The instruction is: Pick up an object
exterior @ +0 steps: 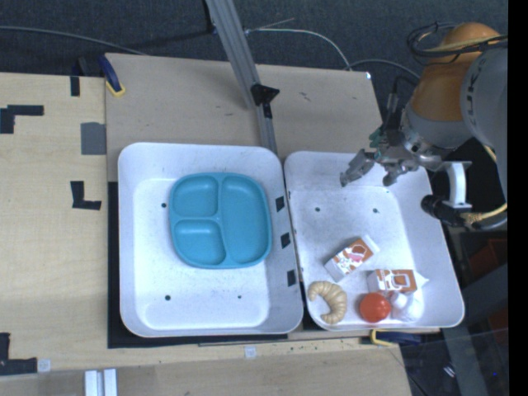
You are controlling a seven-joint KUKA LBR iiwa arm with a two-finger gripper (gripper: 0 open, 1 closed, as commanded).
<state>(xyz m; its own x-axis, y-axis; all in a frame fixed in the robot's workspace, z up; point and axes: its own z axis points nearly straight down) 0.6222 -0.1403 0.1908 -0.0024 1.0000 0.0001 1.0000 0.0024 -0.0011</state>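
Observation:
My gripper point(373, 174) hangs over the far edge of the right bin point(363, 200), open, with nothing between its fingers. In the near part of that bin lie a small white and orange packet point(351, 257), a croissant point(330, 299), a red tomato point(374, 307) and a white carton with an orange print point(396, 281). All of them lie well below and nearer the camera than the gripper.
The left bin point(144, 304) holds a blue divided plate point(220, 219). A grey metal pole point(239, 52) slants down to the seam between the bins. Cables run across the bench behind the bins.

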